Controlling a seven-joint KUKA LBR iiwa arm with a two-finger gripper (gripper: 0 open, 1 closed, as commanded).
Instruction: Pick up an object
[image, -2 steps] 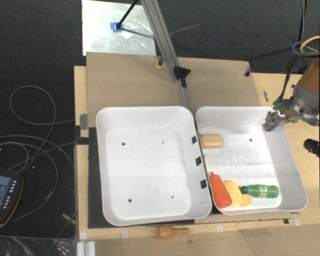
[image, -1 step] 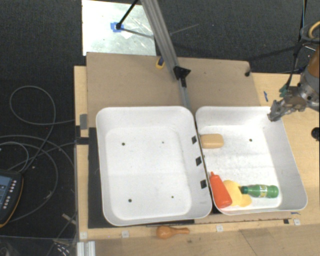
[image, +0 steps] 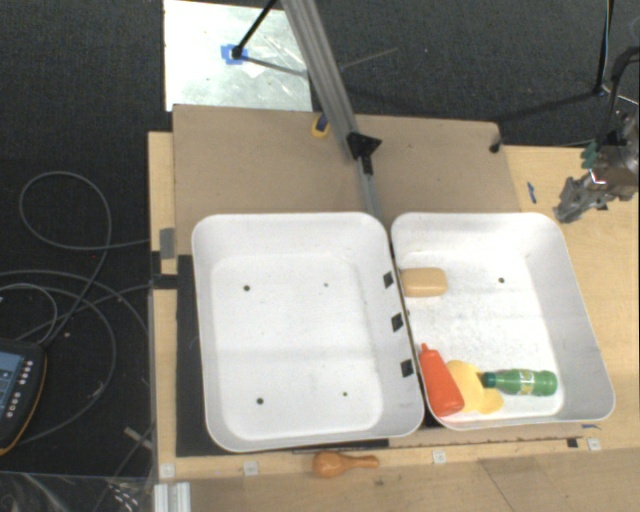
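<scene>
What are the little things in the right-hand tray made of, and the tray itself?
The red bottle, yellow piece and green bottle look like smooth plastic toys: flat bright colours, with a slight sheen on the green one. The tan block is matte, perhaps foam or wood; the view leaves that open. The right bin looks like thin moulded white plastic, with rounded corners and a raised rim.

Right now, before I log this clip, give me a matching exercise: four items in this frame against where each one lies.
Things:
1. tan block
2. green bottle
3. red bottle
4. brown pear-shaped piece

Places:
A. on the bench in front of the bins
B. right bin, against the divider at the near corner
C. right bin, up by the divider, alone
D. right bin, near edge, lying on its side right of the yellow piece

Pairs: 1-C, 2-D, 3-B, 4-A
</scene>
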